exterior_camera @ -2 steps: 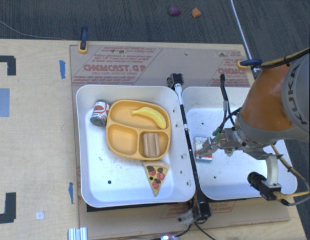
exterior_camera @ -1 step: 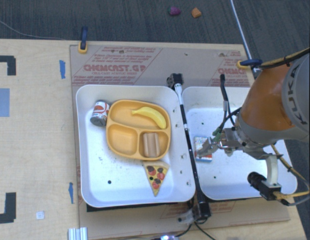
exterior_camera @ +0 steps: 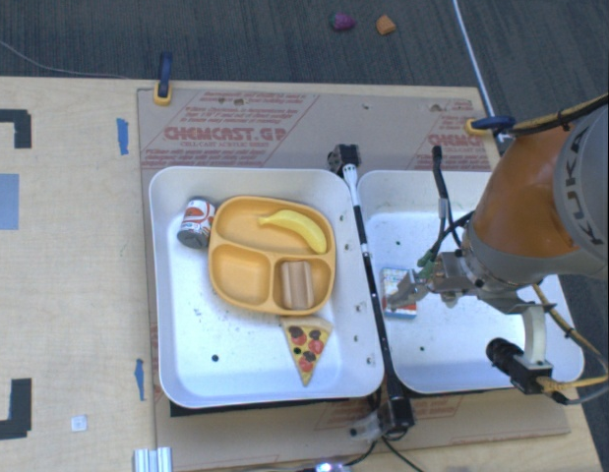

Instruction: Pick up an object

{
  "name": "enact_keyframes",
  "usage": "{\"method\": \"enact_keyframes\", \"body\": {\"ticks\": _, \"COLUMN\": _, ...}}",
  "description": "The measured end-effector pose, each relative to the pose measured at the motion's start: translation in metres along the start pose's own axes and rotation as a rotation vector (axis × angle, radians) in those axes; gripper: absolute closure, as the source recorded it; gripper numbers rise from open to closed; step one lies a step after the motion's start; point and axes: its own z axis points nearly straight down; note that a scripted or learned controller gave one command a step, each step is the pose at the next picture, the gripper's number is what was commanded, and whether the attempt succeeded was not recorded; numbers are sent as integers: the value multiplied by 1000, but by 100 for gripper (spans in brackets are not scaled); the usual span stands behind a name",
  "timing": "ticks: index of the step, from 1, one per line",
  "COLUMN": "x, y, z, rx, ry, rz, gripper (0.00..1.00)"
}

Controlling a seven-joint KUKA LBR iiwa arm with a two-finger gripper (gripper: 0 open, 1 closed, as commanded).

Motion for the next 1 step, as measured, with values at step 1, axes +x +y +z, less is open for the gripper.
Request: {"method": "enact_keyframes", "body": {"ticks": 1, "x": 0, "y": 0, "z": 0, "rx": 0, "ry": 0, "rz": 0, "gripper": 0}}
